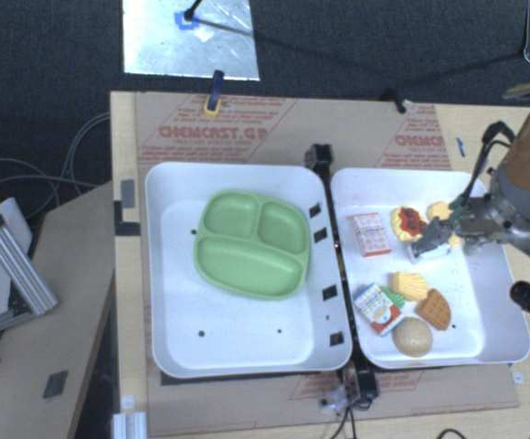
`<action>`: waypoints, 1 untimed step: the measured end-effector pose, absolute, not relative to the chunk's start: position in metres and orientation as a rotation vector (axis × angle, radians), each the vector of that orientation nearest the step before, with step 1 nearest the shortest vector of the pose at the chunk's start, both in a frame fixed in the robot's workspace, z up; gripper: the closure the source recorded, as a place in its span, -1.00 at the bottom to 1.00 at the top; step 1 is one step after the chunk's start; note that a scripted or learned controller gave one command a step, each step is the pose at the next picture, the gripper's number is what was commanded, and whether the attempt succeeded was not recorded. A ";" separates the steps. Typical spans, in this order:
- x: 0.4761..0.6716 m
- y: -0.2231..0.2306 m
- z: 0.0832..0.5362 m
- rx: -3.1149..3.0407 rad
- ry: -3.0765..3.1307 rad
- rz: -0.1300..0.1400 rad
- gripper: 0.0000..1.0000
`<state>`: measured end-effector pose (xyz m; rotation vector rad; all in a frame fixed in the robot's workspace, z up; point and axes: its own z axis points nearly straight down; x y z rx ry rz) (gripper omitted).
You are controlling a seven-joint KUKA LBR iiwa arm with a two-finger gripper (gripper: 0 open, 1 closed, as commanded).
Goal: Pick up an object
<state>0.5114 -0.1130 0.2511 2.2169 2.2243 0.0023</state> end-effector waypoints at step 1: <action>0.516 -0.120 0.206 2.221 2.223 0.000 -1.00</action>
